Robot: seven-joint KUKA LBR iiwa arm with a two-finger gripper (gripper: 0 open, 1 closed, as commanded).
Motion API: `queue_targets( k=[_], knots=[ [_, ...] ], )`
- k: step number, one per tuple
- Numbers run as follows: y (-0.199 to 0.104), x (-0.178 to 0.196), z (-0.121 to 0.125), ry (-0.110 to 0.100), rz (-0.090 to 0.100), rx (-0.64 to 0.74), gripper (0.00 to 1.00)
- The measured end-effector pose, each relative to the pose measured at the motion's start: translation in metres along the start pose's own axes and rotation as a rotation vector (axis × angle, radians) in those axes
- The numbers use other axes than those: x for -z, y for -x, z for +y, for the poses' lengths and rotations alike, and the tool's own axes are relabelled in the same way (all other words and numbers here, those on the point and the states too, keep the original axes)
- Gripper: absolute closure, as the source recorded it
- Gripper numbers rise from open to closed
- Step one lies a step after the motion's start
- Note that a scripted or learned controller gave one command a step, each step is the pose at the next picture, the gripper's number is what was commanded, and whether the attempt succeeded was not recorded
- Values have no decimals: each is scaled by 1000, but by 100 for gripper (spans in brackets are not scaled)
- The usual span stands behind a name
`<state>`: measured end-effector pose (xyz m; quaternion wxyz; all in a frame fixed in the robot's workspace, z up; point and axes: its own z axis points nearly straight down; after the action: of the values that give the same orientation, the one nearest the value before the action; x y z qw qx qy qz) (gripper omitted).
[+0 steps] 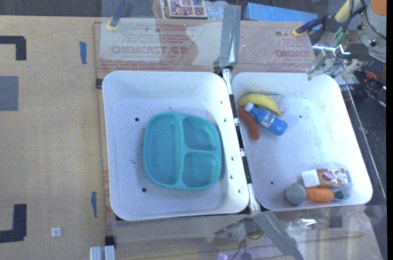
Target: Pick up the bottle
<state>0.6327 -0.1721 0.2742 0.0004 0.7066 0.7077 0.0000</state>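
The bottle [268,119] is blue with a white label and a red cap. It lies on its side in the back left part of the right bin [319,130], cap pointing toward the divider. A yellow banana [260,101] touches it from behind, and a red-orange sausage-shaped toy [250,124] lies against its cap end. My gripper [327,63] hovers over the right bin's back right rim, well to the right of and behind the bottle. It is open with nothing between its fingers.
A teal divided plate [182,150] lies in the left bin [123,99]. At the right bin's front corner sit a small printed box [326,177], a grey ball [295,193] and an orange carrot toy [320,195]. Cardboard and boxes stand behind the bins.
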Motion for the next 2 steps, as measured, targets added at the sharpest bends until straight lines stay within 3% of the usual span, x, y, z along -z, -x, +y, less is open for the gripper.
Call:
queue_targets(
  k=[1, 2],
  knots=[
    [-18, -145, -5, 0, 0, 61, 0],
    [-64, -185, -25, 9, -5, 175, 0]
  ],
)
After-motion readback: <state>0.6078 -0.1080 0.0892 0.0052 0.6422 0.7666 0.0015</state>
